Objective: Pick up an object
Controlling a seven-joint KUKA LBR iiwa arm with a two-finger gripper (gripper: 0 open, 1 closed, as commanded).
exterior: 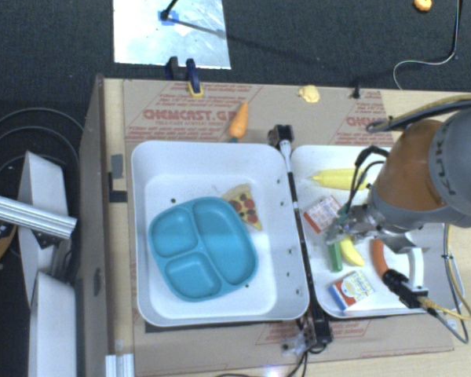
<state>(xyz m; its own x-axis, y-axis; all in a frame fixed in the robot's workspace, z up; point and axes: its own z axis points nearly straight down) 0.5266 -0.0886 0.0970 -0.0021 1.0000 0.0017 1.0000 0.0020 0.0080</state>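
My gripper [348, 228] hangs low over the middle of the right bin [314, 309], under the grey arm with its orange band [412, 171]. Directly beneath it lie a small yellow banana-shaped toy [351, 252] and a green piece [335, 258]. I cannot see whether it touches either of them. A red and white packet [322, 213] lies just to its left, a yellow corn cob [334, 179] behind it, an orange-red sausage [379, 258] to its right, and a small printed box [352, 289] at the front.
The left bin [145, 179] holds a blue divided plate [202, 247] and a toy pizza slice [244, 203]. A carrot [238, 121] and a pale lump [309, 94] lie on the cardboard behind the bins. Cables run along the right bin's front right corner.
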